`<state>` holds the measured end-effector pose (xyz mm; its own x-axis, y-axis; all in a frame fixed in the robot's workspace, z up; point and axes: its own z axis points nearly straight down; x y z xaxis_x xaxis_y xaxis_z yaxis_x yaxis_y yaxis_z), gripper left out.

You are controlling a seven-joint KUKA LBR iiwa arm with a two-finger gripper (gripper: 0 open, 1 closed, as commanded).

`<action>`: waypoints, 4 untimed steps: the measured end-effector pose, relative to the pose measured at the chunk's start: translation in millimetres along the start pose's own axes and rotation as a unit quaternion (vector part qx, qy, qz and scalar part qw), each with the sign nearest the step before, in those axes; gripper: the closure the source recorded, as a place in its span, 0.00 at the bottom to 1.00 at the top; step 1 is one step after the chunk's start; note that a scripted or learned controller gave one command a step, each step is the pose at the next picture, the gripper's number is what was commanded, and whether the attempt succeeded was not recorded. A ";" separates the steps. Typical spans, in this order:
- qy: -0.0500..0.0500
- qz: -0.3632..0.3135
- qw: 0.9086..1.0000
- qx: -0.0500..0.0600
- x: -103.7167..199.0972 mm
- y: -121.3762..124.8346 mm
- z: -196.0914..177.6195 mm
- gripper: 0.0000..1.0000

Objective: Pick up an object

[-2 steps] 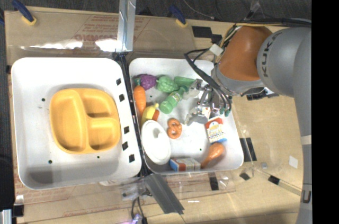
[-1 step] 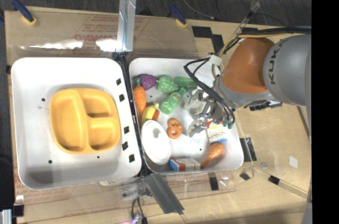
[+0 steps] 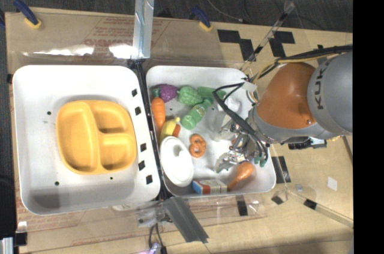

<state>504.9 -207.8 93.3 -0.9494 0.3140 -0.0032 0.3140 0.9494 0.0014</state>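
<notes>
- Camera view: worktop (image 3: 72, 24) bears two white bins; arm (image 3: 294, 102) reaches in from the right over the right bin (image 3: 180, 74).
- Left bin (image 3: 30, 127) holds a yellow divided tray (image 3: 96, 134); broad bare floor all round it.
- Right bin is crowded: white bowl (image 3: 176, 160), carrot (image 3: 158, 114), purple piece (image 3: 167, 92), green pieces (image 3: 193, 104), small donut-like ring (image 3: 197, 145), flat packet (image 3: 210, 187), brown-orange piece (image 3: 242, 173).
- Jaws (image 3: 235, 158) low in the near right corner, just above the brown-orange piece; cannot tell if apart or together, cables blur them.
- Step, as judged: descent to grasp, nothing lifted yet.
- Next move likely needs a straight drop and a close on that piece.
- Room is tight: bin wall right and near, packet just beside.
</notes>
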 end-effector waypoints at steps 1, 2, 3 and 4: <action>0.000 -0.033 0.999 0.000 31.5 16.7 0.3 0.00; 0.001 -0.090 0.996 0.000 -24.9 36.5 0.9 0.00; 0.003 -0.041 0.999 0.000 4.3 49.8 1.9 0.00; 0.000 0.145 0.989 0.001 -21.7 62.3 0.7 0.00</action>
<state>545.1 -155.5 92.7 -0.8193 0.5733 -0.0028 0.5733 0.8193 -0.0001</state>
